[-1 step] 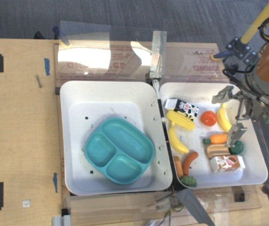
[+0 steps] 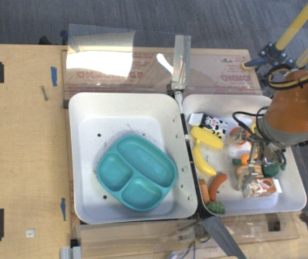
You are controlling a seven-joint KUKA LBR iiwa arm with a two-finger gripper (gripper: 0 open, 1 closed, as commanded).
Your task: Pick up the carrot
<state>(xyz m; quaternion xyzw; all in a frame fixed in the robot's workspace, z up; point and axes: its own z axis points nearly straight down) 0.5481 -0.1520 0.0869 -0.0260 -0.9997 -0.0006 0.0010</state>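
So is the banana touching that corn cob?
Touching, it seems. In the camera view the banana's upper end runs right up against the corn cob, with no white bin floor between them.

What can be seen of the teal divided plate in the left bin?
The teal divided plate looks like smooth matte plastic, rounded in outline, with three compartments: two large, one smaller toward the near edge. It lies flat and upright on the floor of the left white bin, turned at a slant to the bin's walls. Nothing rests in it or touches it apart from the bin.
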